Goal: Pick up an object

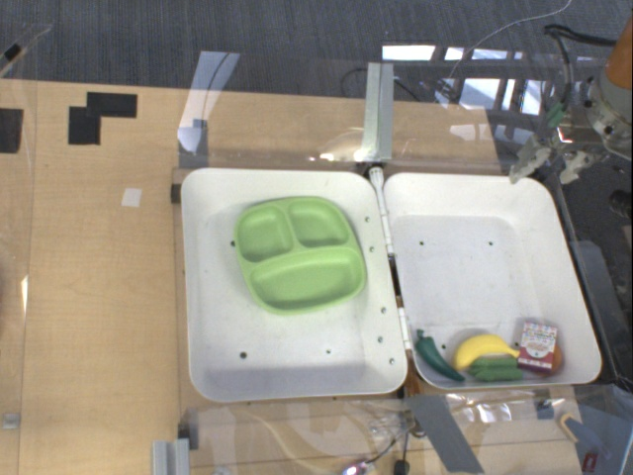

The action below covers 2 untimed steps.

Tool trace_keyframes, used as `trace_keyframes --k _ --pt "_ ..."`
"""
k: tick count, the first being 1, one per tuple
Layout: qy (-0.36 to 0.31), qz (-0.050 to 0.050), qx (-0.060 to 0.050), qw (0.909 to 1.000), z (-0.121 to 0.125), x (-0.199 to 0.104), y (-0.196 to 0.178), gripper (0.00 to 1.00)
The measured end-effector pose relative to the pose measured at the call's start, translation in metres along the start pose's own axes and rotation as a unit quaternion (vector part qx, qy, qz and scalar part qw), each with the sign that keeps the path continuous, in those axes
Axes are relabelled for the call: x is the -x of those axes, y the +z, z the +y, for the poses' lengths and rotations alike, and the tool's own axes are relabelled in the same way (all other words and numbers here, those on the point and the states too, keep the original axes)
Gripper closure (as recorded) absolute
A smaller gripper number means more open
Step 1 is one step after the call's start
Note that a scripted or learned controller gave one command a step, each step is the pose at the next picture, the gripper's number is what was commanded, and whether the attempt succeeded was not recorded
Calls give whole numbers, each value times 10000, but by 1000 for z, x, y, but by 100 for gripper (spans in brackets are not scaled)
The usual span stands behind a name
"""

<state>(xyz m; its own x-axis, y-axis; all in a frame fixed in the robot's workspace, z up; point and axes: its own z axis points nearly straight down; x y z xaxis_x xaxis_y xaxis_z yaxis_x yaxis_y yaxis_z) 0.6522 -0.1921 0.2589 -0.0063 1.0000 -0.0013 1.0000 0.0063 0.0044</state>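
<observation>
The arm enters at the upper right edge of the camera view, a patch of its orange band showing at the corner; the gripper hangs low from the wrist, pointing down and leftward.

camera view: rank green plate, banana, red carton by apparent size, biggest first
1. green divided plate, in the left bin, by far the largest.
2. banana, in the right bin's near corner.
3. red carton, beside the banana; close to it in size, and the banana is partly overlapped by green items, so this order is unsure.
</observation>
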Motion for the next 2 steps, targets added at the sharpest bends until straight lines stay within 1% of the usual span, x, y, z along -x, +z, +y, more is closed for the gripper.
trace_keyframes --k 1,2 --pt "944 -5 9 9955 -45 13 -70 0" --pt "2289 2 -24 9734 -58 -3 31 0"
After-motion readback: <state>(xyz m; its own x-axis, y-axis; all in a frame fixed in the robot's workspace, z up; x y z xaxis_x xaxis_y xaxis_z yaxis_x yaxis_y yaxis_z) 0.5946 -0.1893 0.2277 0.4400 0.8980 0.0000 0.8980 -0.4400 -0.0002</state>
